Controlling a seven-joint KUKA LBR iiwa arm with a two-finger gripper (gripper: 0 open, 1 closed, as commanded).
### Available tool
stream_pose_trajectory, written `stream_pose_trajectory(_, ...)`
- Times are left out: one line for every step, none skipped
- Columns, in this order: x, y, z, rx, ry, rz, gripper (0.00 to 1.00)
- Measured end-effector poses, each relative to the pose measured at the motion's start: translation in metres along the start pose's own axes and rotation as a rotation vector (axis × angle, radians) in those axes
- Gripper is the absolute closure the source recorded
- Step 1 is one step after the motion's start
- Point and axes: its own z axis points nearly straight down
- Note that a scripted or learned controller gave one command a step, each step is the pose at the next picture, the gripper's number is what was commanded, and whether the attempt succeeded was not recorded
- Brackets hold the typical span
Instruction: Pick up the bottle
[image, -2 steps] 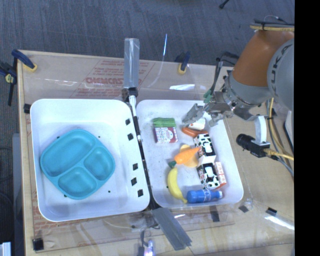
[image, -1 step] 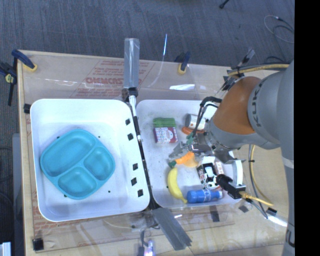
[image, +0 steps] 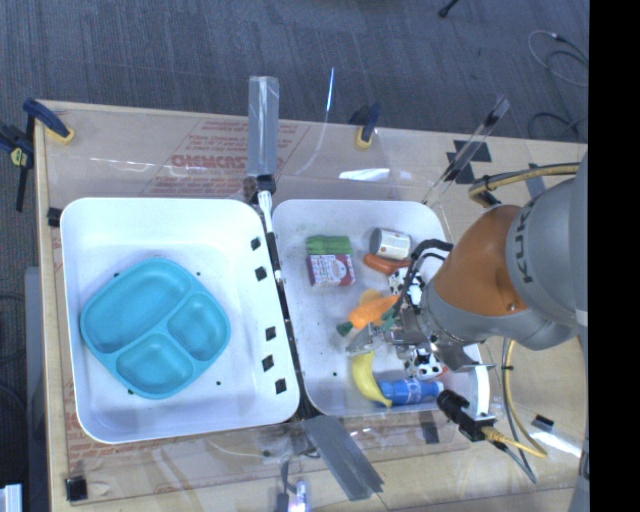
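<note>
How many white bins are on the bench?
2. The left bin holds a blue divided plate. The right bin, beside it, holds the small items, among them a banana and a blue bottle, with the arm over it.

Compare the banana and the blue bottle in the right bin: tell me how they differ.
The banana is yellow and curved; the blue bottle is straight-sided. The banana runs roughly up-down in the view, while the bottle lies on its side, running left-right. The banana shows whole; the bottle's right end is partly covered by the gripper. Both lie at the near edge of the right bin, touching or nearly so.
</note>
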Motion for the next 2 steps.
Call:
stream_pose_trajectory(0.063,0.009,-0.115,-0.003,-0.002,-0.037,0.0)
stream_pose_trajectory(0.073,-0.002,-0.005,-0.009,-0.001,0.246,0.0)
